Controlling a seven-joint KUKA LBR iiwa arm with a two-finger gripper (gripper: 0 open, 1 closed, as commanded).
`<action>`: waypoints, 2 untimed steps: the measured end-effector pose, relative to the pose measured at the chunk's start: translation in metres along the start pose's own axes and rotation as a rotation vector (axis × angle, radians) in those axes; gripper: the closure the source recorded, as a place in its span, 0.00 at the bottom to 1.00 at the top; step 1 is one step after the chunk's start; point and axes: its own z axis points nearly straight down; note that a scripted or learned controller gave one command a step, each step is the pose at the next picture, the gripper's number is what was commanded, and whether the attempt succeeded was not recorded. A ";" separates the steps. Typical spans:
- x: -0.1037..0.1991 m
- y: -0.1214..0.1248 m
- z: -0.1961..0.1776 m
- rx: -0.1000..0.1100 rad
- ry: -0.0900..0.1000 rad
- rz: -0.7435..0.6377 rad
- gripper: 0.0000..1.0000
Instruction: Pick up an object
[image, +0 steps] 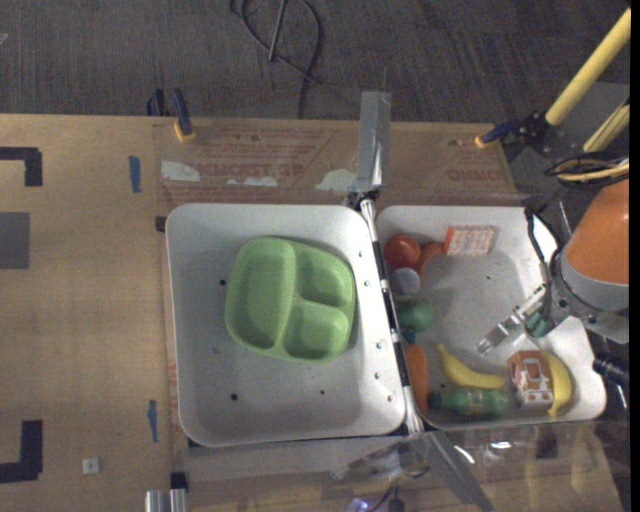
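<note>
While hovering in the right bin (560, 395), gripper (512, 328) grips nothing

Wooden worktop (80, 340) bearing blue tape strips (134, 173), black corner markings (24, 166), and flattened cardboard (250, 160); black cables (290, 40) on carpet beyond.

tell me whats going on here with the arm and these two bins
A grey robot arm with an orange band reaches in from the right, its gripper low over the right bin, above bare floor and holding nothing. Just below it lie a banana, a green bottle and a small red and white box. The left bin holds a green divided plate. Nothing has been picked up yet.
</note>
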 end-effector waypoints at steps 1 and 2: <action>-0.040 -0.027 -0.227 0.001 -0.003 -0.113 0.00; -0.035 -0.033 -0.039 0.001 0.000 -0.271 0.00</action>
